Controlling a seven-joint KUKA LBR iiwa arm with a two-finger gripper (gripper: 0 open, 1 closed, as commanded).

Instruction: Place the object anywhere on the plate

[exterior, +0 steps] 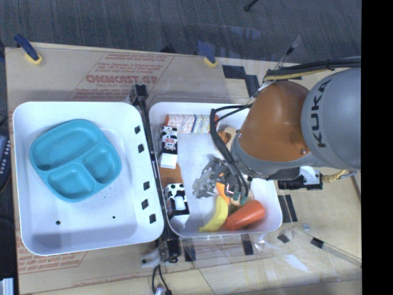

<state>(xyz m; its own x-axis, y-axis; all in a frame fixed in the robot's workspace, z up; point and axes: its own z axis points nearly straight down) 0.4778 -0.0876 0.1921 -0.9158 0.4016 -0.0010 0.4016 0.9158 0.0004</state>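
A blue three-compartment plate lies in the left white bin. The right bin holds toy food: a yellow banana, an orange-red carrot, a brown block, a white block and boxes along the back wall. My gripper hangs low in the right bin, just above the banana and carrot. A small orange and green piece lies right by it. The arm's orange band covers the bin's right part.
Black-and-white patterned blocks lie along the right bin's left side. Black clips line the divider between the bins. Cardboard covers the bench, with blue and yellow clamps at its back edge.
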